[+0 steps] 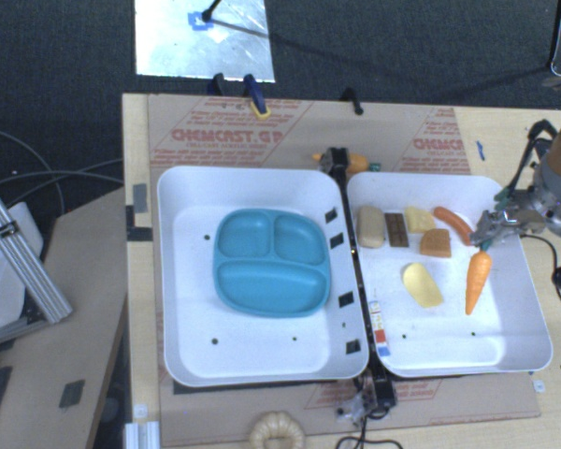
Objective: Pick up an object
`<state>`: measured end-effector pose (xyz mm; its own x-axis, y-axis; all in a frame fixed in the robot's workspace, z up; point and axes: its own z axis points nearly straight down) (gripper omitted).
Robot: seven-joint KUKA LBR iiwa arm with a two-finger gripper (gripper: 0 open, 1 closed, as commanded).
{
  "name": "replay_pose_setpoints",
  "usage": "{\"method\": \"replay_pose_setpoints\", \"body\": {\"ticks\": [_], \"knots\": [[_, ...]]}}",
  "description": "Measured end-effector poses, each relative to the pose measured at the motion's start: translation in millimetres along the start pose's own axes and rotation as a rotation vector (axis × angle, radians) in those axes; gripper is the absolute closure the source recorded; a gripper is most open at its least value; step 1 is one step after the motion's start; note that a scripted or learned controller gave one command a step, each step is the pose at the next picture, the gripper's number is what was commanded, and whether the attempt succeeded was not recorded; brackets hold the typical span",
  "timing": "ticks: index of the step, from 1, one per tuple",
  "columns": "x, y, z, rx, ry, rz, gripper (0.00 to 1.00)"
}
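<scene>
Orange carrot [478,281] lies in the right bin [528,344], near its right side, tip pointing down. My gripper [491,229] hovers just above the carrot's green top, at the bin's right edge; fingers open or closed, I cannot tell. Left bin [182,251] has a blue divided plate [271,261].

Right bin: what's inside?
In the right bin: carrot, sausage, brown block, and four pale or tan food pieces. The gripper hangs at the carrot's top; what lies beneath it is covered.
</scene>
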<state>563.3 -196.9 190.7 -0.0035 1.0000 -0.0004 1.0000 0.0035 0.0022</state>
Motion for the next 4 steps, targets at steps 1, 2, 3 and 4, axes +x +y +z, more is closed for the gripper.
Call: {"method": "replay_pose_setpoints", "body": {"ticks": [1,2,3,4], "knots": [[0,1,-36,-0.002,-0.001,-0.001,1.0],[54,12,-46,-0.002,0.001,-0.006,1.0],[104,16,-53,-0.001,0.001,-0.006,1.0],[162,24,-56,0.0,0.001,-0.005,1.0]]}}
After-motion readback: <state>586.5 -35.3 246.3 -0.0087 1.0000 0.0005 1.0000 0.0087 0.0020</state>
